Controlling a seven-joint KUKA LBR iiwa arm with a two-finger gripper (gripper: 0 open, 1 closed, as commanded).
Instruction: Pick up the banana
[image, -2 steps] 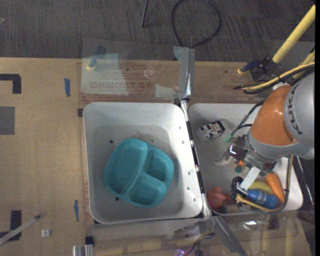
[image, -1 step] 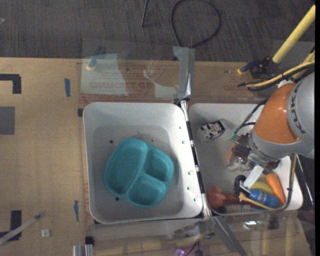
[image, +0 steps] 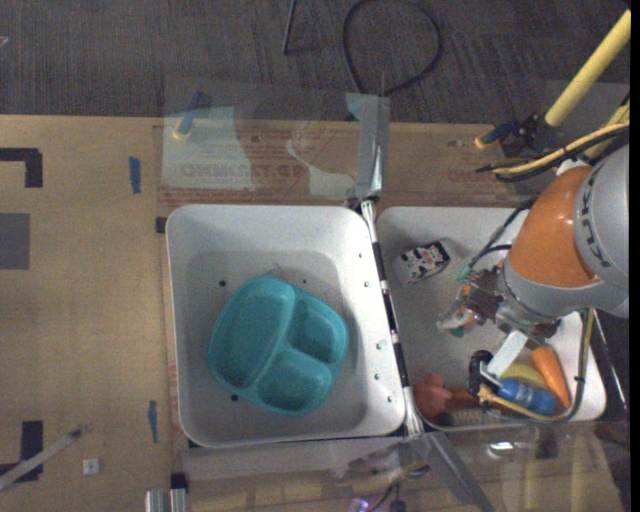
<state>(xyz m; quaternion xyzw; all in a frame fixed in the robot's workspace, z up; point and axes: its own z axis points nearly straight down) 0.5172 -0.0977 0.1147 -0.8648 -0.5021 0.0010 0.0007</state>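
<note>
A bit of yellow that looks like the banana (image: 521, 374) lies in the right bin (image: 430, 340) near its front right corner. It is wedged between an orange carrot (image: 552, 368) and a blue object (image: 527, 398) and is partly hidden by the robot's wrist. My gripper (image: 472, 308) hangs over the middle of the right bin, left of and behind the banana. A small white and green item (image: 453, 322) sits right at its tip; whether it is held is unclear.
A black-and-white toy (image: 425, 260) lies at the back of the right bin. A reddish-brown object (image: 437, 395) rests at its front left corner. The left bin (image: 200, 250) holds a teal divided plate (image: 278, 344). A metal divider (image: 385, 300) separates the bins.
</note>
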